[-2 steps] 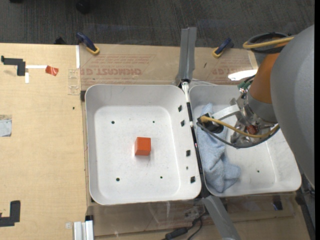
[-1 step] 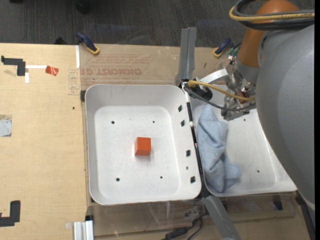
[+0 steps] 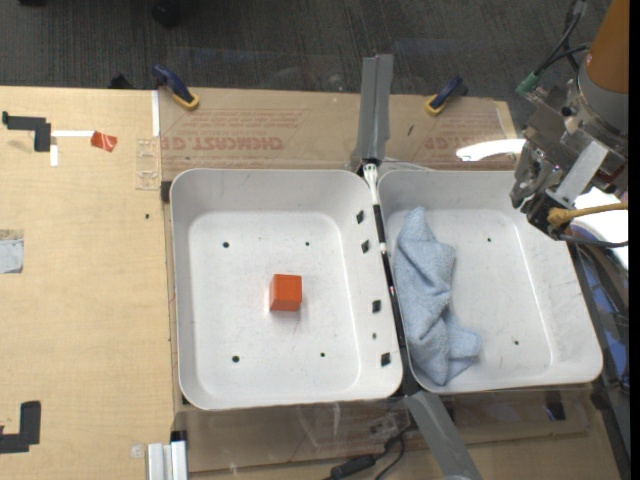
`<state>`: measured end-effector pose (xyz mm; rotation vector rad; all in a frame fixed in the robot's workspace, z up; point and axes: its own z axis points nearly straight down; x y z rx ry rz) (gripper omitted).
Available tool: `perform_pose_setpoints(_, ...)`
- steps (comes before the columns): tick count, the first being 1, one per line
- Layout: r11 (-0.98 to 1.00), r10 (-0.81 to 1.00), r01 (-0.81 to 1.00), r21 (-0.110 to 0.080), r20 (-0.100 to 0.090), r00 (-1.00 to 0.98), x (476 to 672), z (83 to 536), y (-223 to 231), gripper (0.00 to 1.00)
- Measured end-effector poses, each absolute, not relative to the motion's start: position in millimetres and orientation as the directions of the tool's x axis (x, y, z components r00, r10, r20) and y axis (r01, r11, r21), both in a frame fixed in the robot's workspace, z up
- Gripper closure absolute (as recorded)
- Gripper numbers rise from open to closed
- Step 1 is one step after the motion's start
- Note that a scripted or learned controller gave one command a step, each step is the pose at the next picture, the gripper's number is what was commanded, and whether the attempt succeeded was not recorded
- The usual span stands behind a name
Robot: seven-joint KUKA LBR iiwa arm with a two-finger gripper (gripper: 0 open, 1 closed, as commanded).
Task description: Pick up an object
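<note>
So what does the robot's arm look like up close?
The arm is grey metal with an orange band above the wrist. Thin dark and green cables loop beside it. The gripper at its end is boxy, grey and silver.

A small orange-red cube [image 3: 286, 293] sits alone near the middle of the left shallow white plastic bin [image 3: 200, 368]. In the right shallow white plastic bin [image 3: 560, 353], a crumpled pale blue-grey cloth [image 3: 430, 303] lies along the left wall, reaching from mid-floor to the near rim. The grey arm's two-finger gripper [image 3: 530, 196] hangs over that bin's far right corner, well apart from the cloth. A brown cardboard sheet [image 3: 260, 133] lies under both bins, pinned at its far edge by two blue-and-yellow clamps [image 3: 178, 88].
</note>
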<state>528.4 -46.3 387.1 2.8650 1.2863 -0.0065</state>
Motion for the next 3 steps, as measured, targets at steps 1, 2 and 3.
perform_pose_setpoints(1,-0.793,0.609,0.609,0.000,-0.004,0.793,478.8,425.9,-7.8,1.00)
perform_pose_setpoints(2,-0.958,0.286,0.286,0.002,-0.002,0.958,484.7,441.4,27.0,1.00)
perform_pose_setpoints(3,-0.980,0.199,0.199,0.002,-0.003,0.980,535.2,441.0,55.0,1.00)
